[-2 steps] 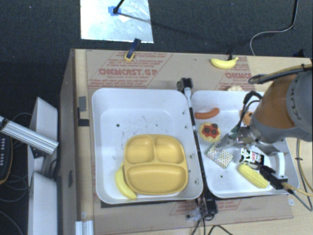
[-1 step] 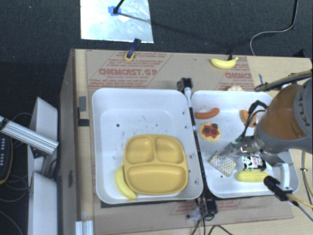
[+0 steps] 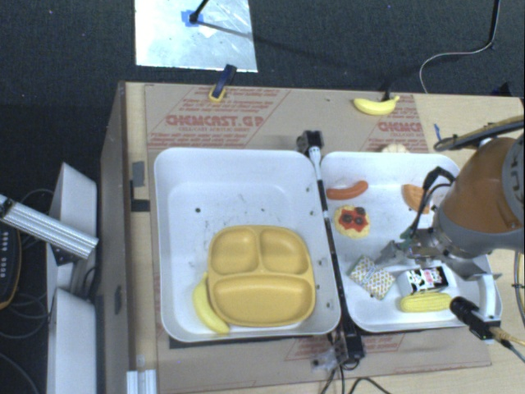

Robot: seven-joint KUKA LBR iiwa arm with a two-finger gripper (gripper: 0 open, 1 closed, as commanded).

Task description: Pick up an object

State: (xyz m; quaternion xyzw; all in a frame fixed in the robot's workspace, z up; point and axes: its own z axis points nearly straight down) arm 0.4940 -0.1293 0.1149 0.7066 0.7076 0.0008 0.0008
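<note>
The right bin (image 3: 336,179) holds a red sausage (image 3: 347,190), a yellow-and-red pizza-like toy (image 3: 353,221), an orange piece (image 3: 413,194) partly behind the arm, a checkered packet (image 3: 373,278), a black-and-white carton (image 3: 424,280) and a yellow corn cob (image 3: 425,303). My gripper (image 3: 399,248) reaches in from the right and hangs low just above the checkered packet, left of the carton. I see nothing held in it. The grey and orange arm (image 3: 484,203) covers the bin's right side.
The left bin (image 3: 176,179) holds a yellow divided plate (image 3: 261,274) with a banana (image 3: 207,309) against its lower left edge. Another banana (image 3: 376,104) lies on the bench behind the right bin. A small blue and yellow tool (image 3: 221,82) lies at the bench's back edge.
</note>
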